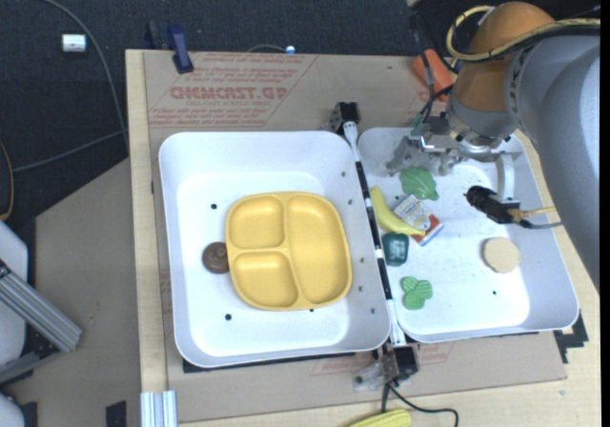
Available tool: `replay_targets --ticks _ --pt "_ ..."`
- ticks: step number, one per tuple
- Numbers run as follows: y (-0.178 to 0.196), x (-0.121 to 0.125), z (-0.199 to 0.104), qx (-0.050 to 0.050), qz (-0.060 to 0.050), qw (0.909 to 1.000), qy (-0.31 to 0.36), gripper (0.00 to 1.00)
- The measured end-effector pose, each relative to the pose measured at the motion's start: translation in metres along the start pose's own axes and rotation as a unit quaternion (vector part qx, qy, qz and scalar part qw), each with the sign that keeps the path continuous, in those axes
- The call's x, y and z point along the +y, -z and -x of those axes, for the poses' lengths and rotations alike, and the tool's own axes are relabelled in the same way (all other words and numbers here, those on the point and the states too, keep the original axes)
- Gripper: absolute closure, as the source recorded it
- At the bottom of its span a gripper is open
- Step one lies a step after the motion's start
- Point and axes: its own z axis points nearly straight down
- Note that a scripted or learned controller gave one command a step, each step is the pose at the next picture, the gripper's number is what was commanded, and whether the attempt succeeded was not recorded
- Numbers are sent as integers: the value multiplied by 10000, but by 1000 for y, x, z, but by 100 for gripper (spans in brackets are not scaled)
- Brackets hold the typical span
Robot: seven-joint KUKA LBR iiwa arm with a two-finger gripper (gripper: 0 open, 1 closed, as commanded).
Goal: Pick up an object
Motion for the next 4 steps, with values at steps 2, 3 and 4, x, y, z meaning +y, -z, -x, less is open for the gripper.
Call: replay_targets --ticks 2,3,4 --pt "0 0 -10 5 -14 10000 4 0" --pt "0 0 11 -2 0 10000 -3 0" --pt "0 0 -19 12 -20 10000 5 0"
